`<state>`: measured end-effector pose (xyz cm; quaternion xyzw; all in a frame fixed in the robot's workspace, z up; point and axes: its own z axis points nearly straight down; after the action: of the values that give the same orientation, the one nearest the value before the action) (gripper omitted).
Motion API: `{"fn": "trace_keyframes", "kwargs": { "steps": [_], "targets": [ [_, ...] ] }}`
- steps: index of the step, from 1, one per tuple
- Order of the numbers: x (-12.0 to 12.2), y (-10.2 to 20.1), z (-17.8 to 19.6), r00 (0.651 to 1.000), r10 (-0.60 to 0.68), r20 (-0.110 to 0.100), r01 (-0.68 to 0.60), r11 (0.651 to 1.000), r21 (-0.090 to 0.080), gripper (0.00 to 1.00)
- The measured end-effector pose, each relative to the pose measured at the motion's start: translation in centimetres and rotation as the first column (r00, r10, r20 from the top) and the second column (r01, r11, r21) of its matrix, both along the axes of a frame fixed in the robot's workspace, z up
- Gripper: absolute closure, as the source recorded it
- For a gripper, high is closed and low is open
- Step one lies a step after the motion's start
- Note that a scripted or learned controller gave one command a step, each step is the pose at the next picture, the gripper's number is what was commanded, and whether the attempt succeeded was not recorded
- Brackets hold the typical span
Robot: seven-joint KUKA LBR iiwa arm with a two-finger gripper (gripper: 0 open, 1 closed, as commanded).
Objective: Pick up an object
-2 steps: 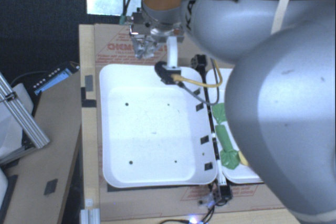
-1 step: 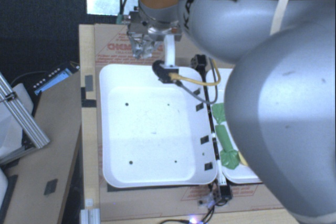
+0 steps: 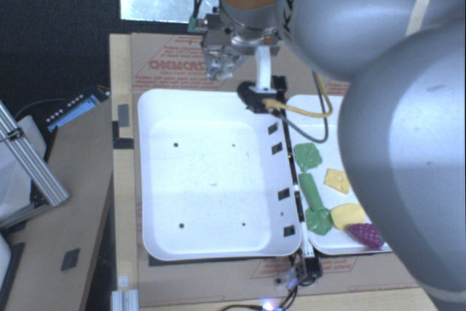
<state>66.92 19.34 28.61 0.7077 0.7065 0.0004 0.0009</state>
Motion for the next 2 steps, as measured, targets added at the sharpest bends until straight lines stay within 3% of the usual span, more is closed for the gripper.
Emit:
{"fn": "trace_keyframes", "kwargs": {
  "steps": [1,2],
  "targets": [
    [0.0,-10.5,-0.2,1.0,-0.007,0.0,0.007,1.0,-0.003,1.0],
    [0.0,-18.1,-0.9,1.0,-0.005,0.0,0.005,1.0,-0.002,1.0]
  ]
}}
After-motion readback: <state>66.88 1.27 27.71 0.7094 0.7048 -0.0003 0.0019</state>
